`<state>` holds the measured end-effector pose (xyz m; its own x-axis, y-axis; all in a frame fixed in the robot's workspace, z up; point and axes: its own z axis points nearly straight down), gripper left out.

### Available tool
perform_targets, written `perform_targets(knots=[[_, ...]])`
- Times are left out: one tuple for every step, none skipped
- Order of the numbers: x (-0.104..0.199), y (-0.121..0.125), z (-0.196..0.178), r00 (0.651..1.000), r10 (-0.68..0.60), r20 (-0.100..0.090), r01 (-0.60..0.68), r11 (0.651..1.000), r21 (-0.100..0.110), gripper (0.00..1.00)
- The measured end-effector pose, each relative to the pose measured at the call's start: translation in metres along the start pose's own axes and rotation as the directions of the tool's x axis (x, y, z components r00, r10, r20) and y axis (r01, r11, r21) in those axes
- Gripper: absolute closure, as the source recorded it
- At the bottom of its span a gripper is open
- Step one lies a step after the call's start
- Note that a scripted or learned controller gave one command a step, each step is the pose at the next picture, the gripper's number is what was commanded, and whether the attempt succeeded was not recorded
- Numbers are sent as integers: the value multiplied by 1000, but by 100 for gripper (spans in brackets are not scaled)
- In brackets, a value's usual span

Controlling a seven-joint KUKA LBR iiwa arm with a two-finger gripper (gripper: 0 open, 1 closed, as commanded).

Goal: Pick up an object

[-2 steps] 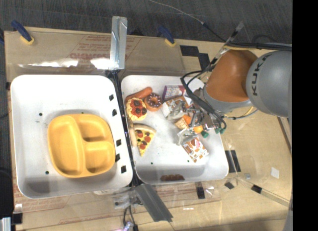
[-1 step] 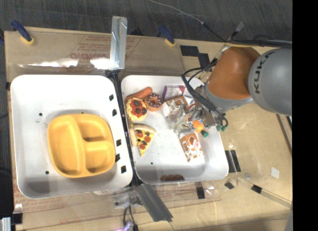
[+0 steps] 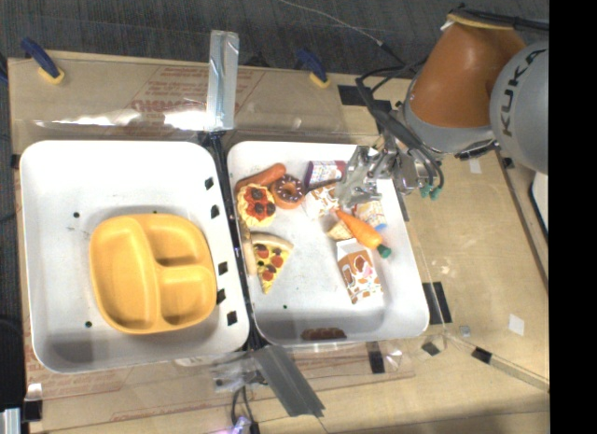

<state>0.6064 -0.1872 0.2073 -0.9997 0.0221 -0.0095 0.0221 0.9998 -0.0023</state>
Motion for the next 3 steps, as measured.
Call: perform_targets(knots=[[-35, -22, -57, 993, 119, -3, -119, 993, 1, 100], [-45, -14, -70, 998, -54, -7, 54, 999, -2, 100], [-50, 106, -64, 999, -47, -8, 47, 999, -5, 100]])
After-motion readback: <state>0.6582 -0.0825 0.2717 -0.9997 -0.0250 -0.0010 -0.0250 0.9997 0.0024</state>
